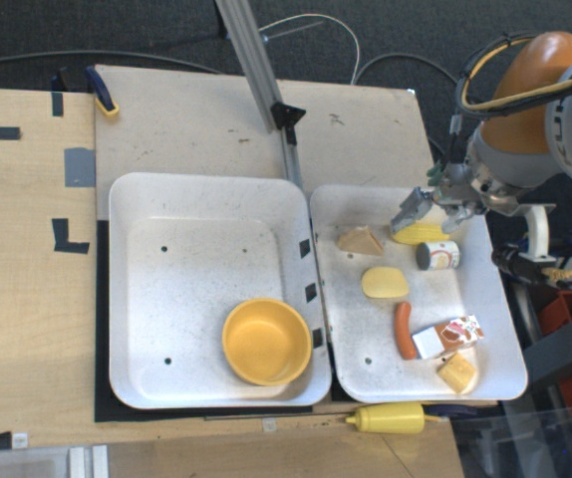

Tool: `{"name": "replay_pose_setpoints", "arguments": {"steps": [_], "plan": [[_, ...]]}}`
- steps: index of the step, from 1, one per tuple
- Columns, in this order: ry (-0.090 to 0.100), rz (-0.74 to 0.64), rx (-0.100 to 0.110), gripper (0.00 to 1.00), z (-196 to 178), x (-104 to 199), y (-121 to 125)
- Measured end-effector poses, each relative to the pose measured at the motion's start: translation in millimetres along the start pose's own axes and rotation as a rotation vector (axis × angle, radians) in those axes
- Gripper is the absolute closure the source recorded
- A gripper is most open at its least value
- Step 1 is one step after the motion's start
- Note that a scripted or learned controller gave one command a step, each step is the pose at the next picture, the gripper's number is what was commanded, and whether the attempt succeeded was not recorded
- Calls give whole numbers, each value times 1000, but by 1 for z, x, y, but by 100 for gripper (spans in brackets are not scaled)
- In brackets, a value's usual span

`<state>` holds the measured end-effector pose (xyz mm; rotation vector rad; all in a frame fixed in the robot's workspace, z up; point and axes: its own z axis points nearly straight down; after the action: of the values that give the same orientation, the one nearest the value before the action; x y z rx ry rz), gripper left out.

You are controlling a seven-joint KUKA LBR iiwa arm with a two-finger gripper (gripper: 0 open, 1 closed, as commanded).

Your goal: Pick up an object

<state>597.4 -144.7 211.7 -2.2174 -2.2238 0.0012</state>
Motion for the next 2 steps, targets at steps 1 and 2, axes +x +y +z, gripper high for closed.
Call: {"name": "replay_pose_setpoints", "arguments": {"steps": [1, 2], "plan": [[0, 0, 0, 0, 0, 0, 0], [0, 1, 5, 0, 53, 8, -9]]}}
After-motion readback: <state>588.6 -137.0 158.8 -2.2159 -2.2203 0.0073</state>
